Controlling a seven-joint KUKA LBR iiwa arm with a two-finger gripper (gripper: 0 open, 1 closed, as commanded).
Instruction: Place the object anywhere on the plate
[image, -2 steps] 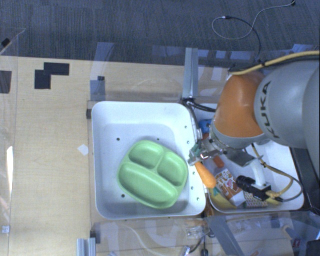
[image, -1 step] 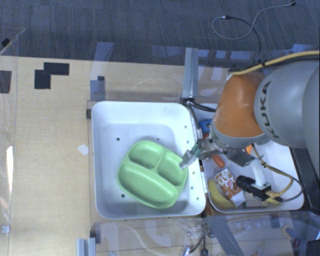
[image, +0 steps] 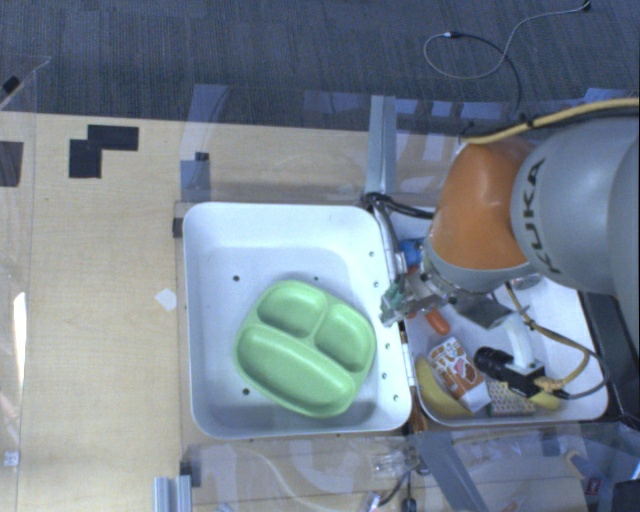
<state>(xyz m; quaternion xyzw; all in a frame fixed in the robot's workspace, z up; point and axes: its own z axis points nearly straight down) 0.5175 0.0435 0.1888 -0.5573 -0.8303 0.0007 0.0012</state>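
Observation:
A green plate (image: 305, 345) with three compartments lies in the left white bin (image: 215, 245), toward its front. My gripper (image: 398, 300) hangs under the grey and orange arm (image: 500, 215), over the wall between the two bins, just right of the plate's right edge. I see nothing clearly held in it. In the right bin (image: 590, 405) lie a yellow banana (image: 438, 392), a small printed box (image: 456, 366) and a small orange piece (image: 437, 322). The arm hides much of that bin.
A blue item (image: 408, 250) peeks out by the right bin's left wall, under the arm. A grey speckled pad (image: 508, 402) lies near that bin's front. The wooden bench (image: 90, 320) stretches left of the bins.

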